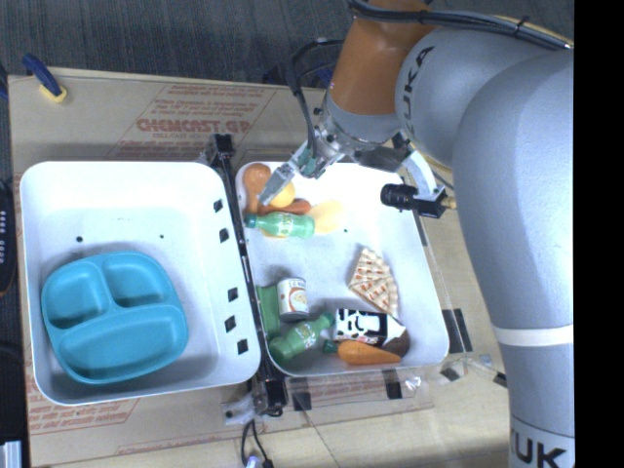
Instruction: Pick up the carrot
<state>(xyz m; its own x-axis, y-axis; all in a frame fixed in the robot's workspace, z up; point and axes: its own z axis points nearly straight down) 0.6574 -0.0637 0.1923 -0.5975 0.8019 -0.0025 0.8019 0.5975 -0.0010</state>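
The big grey arm with the orange band [375, 52] reaches in from the right and has its tool [283, 185] down at the far end of the right-hand shallow white bin [421, 261], right among a small heap of play food: a rounded orange-brown piece [255, 176] against the bin's far corner, a yellow lump [281, 195] that the fingertips seem to be touching, and a pale yellow-orange piece [330, 214] just beside a small green plastic bottle [283, 226] lying on its side. From where I stand I cannot tell whether the tool is open or closed, or whether anything sits between its tips, since the heap crowds it. The carrot, as I read it, is the tapered orange toy [369, 353] lying flat at the near end of the same bin, touching a black-and-white patterned carton [366, 326] and near a second green bottle [300, 339]; a small tin can with an orange label [292, 298] and a tan waffle-patterned wedge [374, 281] lie between that end and the tool. So the carrot looks untouched and well apart from the tool, at the opposite end of the bin. I'd judge the task hardly begun: the arm would have to rise, cross to the near end, settle over the carrot and lift it free of the carton. The left-hand white bin [127, 193] holds a blue plastic divided tray [113, 316], and both bins rest on the brown cardboard-covered desk [195, 115]
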